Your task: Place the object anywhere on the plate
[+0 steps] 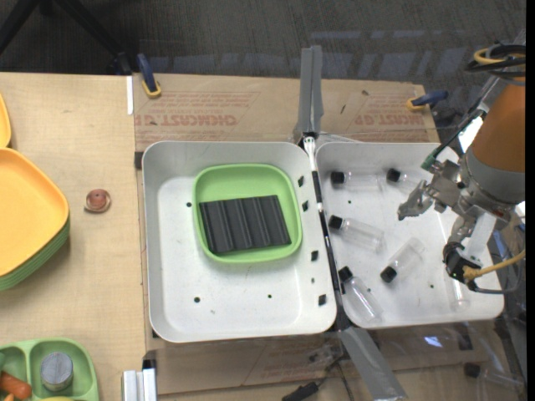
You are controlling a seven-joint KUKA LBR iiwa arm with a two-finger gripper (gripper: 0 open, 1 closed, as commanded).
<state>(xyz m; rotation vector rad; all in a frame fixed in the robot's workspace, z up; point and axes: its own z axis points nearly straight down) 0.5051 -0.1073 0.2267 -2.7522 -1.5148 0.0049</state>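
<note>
The arm [499, 144] is grey with a broad orange band above the wrist. Below it sits a cluster of pale metal parts, and the gripper [415, 205] ends in thin grey fingers. Black and yellow cables [476, 267] loop beneath the wrist.

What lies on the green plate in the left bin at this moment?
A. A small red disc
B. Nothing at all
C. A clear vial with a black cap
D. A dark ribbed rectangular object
D: a dark ribbed rectangular object lies flat on the green plate in the left bin, while the clear vials lie in the right bin.
</note>
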